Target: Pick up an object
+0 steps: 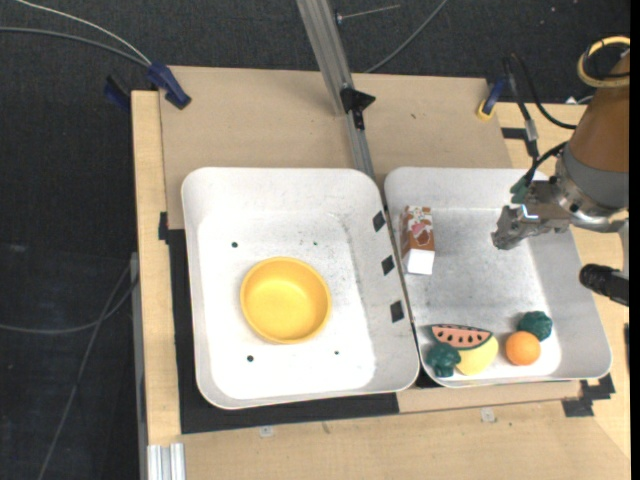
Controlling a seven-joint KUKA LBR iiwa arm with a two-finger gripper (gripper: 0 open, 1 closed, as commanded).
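Note:
My gripper point(507, 234) hangs over the upper right part of the right bin point(480, 280), with nothing seen between its fingers. A small red and white carton point(417, 238) lies near that bin's left wall, well to the gripper's left. Along the bin's front edge sit a watermelon slice point(461, 335), a yellow banana-like piece point(477, 355), a dark green piece point(442, 359), an orange point(521, 348) and another dark green piece point(536, 324). A yellow bowl point(285, 299) rests in the left bin point(215, 258).
A metal pole point(330, 58) slants down from the top to the gap between the bins. Blue clamps point(168, 83) hold the wooden bench at the back left. Cables run near the arm at the right.

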